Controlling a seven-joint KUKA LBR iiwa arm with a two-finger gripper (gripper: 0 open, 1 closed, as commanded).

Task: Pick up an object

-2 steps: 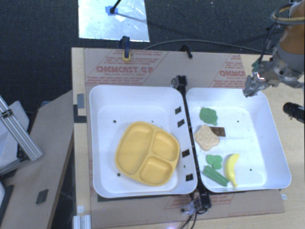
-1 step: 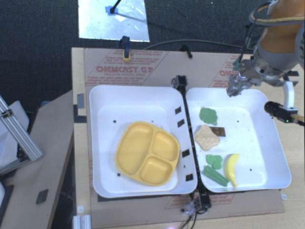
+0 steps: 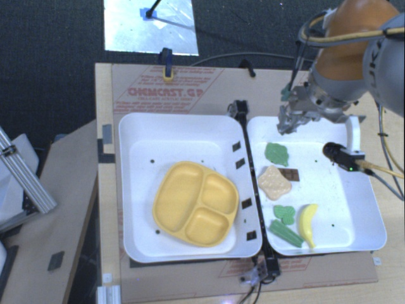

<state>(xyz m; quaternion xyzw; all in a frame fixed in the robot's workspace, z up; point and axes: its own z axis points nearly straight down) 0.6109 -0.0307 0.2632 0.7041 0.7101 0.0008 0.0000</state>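
My gripper [image 3: 285, 126] hangs over the back left corner of the right bin [image 3: 364, 201], just above and behind a green leaf-shaped piece [image 3: 276, 152]. Nothing shows held in it. In front of the leaf lies a beige cracker-like piece [image 3: 273, 183] with a small brown block [image 3: 290, 175] touching its right side. Nearer the bin's front lie a small green floret [image 3: 284, 213], a long green pod [image 3: 286, 234] and a yellow banana [image 3: 307, 224], close together.
The left bin [image 3: 145, 138] holds a yellow divided plate [image 3: 196, 202]. A black divider [image 3: 248, 170] runs between the two bins. The right half of the right bin is bare white floor. A blue clamp [image 3: 166, 63] sits at the bench's back edge.
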